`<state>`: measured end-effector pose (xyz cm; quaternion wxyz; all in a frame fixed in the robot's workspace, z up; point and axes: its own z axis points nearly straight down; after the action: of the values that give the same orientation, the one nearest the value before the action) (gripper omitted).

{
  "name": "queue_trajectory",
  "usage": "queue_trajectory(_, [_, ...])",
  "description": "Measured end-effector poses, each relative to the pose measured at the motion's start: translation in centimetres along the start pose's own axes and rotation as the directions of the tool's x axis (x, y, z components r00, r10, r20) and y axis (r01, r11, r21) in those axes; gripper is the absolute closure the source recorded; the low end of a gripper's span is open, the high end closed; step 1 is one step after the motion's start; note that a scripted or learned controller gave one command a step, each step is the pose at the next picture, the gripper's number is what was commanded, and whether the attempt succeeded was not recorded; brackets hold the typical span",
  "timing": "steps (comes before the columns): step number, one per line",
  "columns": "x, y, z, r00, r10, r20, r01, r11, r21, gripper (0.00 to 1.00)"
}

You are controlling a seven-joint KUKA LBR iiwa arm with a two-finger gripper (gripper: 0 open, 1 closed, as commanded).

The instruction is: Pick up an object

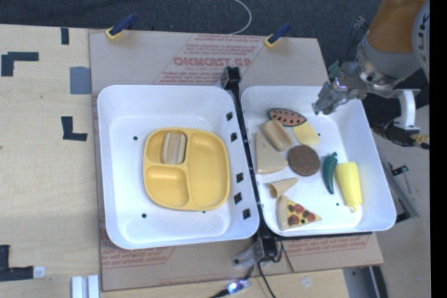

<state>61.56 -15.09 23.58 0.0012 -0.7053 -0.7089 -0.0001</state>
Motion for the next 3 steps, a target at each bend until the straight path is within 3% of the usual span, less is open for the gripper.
queue_trajectory(3, [13.8, -5.1, 1.8, 1.0, 0.0, 0.001, 0.0, 1.0, 0.003, 1.0])
